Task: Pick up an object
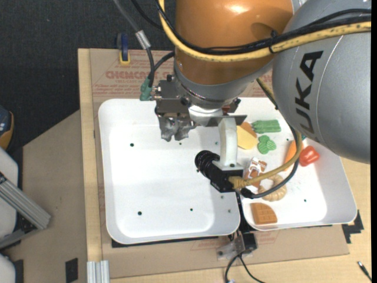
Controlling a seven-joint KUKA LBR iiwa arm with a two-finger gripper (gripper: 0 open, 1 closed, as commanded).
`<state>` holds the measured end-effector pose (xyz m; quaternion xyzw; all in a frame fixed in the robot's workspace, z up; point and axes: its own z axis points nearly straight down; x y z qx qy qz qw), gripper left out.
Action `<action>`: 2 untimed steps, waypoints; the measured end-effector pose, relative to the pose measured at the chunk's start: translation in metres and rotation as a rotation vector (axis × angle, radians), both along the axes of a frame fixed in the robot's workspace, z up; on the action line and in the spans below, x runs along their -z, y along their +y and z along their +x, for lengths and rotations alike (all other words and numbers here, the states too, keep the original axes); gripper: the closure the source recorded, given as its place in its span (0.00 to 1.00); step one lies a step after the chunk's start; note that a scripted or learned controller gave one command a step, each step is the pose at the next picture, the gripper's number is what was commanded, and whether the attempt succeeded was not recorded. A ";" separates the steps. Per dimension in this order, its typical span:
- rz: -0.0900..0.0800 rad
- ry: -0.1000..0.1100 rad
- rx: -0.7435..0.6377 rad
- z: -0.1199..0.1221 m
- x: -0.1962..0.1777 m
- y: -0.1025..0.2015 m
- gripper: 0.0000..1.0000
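My gripper [174, 130] hangs from the grey and orange arm over the upper middle of the left white bin [135, 181], just above its bare floor. No object shows beneath it. The loose objects lie in the right bin [330, 202]: a green block [266, 125], a round green piece [266, 144], a yellow wedge [246, 138], an orange carrot-like piece [291, 151], a red piece [308, 155], a small white and red item [254, 169], a tan ring [274, 191] and a brown waffle [264, 214]. The arm's bulk hides the right bin's upper part.
A white tube [228, 143] and a black fitting with cables [212, 171] hang from the arm over the seam between the bins. Both bins rest on a cardboard sheet [94, 128]. A blue clamp [123, 47] sits at the sheet's far edge.
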<state>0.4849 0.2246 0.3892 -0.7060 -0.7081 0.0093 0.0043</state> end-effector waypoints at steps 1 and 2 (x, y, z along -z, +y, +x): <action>0.010 -0.025 0.004 -0.002 -0.062 -0.017 1.00; 0.003 -0.009 0.002 -0.007 0.032 0.000 1.00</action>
